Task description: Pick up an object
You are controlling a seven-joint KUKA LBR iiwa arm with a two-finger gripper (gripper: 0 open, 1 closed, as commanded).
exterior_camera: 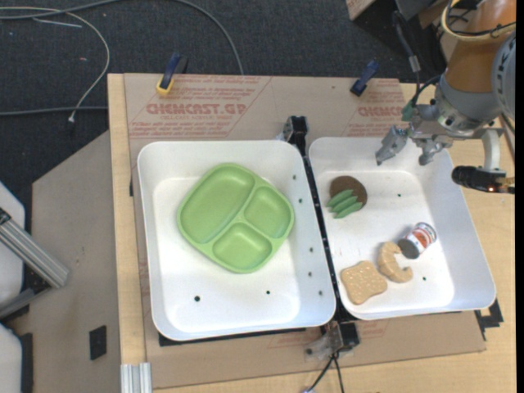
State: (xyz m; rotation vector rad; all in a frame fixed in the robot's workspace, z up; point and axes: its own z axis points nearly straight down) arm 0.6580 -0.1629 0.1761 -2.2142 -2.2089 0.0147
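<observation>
The right bin [458, 219] holds a brown disc with a green pod-shaped piece [347, 196] at its left, a small can with a red and white label [417, 240], a tan bitten doughnut-shaped piece [394, 263] and a toast slice [362, 282] near the front. My gripper [408, 149] hangs over the bin's back edge, well behind all of them. Its two fingers are spread apart with nothing between them.
A green divided plate [236, 217] lies in the left bin [164, 285]. Two blue clamps [170, 72] [364, 79] hold the cardboard base at the back. A black clip [295, 128] sits between the bins. Cables run over the dark floor at the upper left.
</observation>
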